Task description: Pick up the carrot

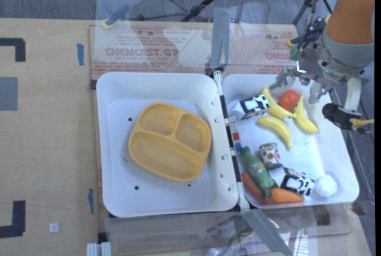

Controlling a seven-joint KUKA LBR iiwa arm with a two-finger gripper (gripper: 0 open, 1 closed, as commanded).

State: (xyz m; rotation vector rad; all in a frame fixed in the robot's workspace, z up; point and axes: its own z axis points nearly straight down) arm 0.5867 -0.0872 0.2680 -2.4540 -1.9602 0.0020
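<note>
The carrot (285, 194) lies flat along the front wall of the right bin (340, 140), orange, its tip pointing right toward a white ball (325, 186). My gripper (300, 86) hangs over the far end of that bin, well away from the carrot. It is open, with one finger on each side of the space above a red tomato (290, 98) and nothing held between them. The grey arm with its orange band (351, 13) comes in from the upper right.
Yellow bananas (277, 125) curve around the tomato. A cow-patterned toy (256, 104), a small can (269, 155), a green bottle (257, 168) and a black-and-white block (297, 182) crowd the right bin near the carrot. The left bin (113, 100) holds a yellow divided plate (169, 140).
</note>
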